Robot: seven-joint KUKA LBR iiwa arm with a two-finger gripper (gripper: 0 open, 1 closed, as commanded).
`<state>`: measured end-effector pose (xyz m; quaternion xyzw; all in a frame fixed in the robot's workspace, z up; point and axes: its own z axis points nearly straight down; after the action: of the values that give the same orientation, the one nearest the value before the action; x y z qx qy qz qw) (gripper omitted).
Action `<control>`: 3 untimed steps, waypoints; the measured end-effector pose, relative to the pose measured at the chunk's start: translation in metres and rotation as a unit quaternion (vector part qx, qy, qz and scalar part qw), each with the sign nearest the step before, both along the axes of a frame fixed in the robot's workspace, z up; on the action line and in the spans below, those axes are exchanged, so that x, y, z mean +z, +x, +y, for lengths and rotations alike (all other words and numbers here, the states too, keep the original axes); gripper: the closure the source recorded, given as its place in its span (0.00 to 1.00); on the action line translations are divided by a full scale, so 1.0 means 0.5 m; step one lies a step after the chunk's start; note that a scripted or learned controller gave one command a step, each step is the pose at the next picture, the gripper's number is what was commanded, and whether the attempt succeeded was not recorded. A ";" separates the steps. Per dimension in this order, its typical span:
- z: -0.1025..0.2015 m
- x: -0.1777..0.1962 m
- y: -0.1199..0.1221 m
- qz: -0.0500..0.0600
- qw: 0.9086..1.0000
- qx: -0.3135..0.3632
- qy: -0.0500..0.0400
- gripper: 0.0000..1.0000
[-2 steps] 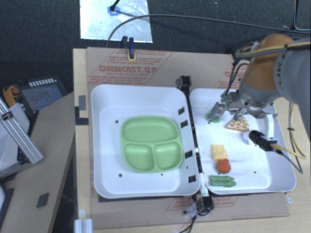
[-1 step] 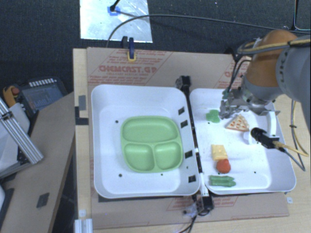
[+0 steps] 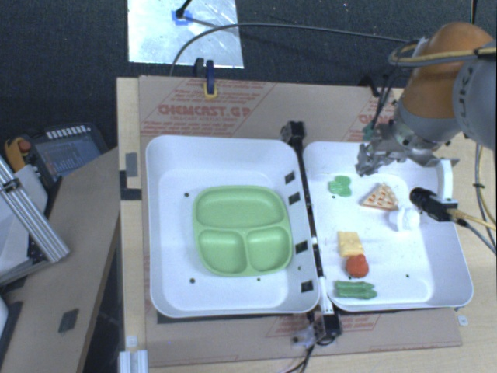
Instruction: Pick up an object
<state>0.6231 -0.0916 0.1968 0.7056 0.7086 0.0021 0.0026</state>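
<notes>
In the right bin [image 3: 446,266], the gripper [image 3: 374,162] hangs at the back edge, just above the pizza slice [image 3: 380,198] and green piece [image 3: 339,185]. Open floor lies between these and the cheese [image 3: 350,243], tomato [image 3: 357,266] and beans [image 3: 355,289] near the front-left corner. A white piece [image 3: 404,219] sits beside the slice; the bin's right half is bare.

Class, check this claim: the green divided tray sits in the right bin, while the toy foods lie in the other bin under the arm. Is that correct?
Not quite. The camera view shows the green divided tray in the left bin, not the right one. The toy foods, such as the pizza slice and the green pea pod, lie in the right bin under the arm.
</notes>
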 end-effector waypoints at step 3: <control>0.089 0.098 -0.018 0.004 1.000 0.002 0.001 1.00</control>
<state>0.6143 -0.0471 0.2460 0.7040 0.7102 0.0005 -0.0009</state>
